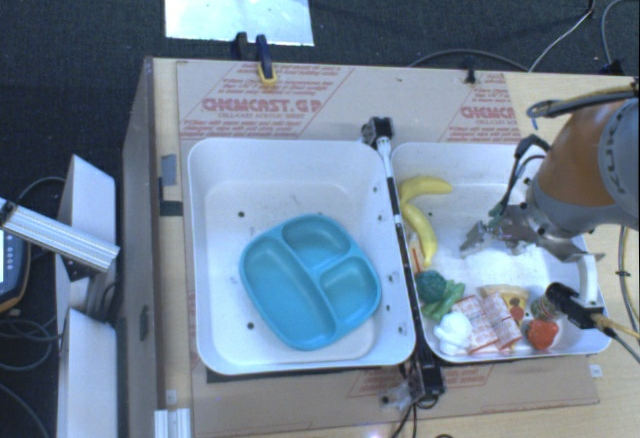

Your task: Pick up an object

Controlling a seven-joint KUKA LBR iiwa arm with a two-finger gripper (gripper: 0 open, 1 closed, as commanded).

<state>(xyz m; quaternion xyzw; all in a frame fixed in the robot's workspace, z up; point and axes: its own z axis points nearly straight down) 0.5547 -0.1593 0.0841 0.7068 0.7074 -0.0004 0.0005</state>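
Note:
My gripper [487,236] hangs low over the middle of the right bin [470,161], on a bare patch of its floor. Nothing shows held in it. Left of it lie two yellow bananas, one [425,188] near the bin's back and one [421,232] along the divider. Toward the front lie a green broccoli [435,290], a white round object [453,329], a red-and-white packet [489,322], a yellow-orange wedge [505,295] and a red tomato-like piece [542,333].
The left bin [220,226] holds a blue divided plate [310,278]. A black clamp [378,132] sits at the back where the two bins meet. The grey and orange arm [590,166] covers the right bin's right side. Cables run behind the bench.

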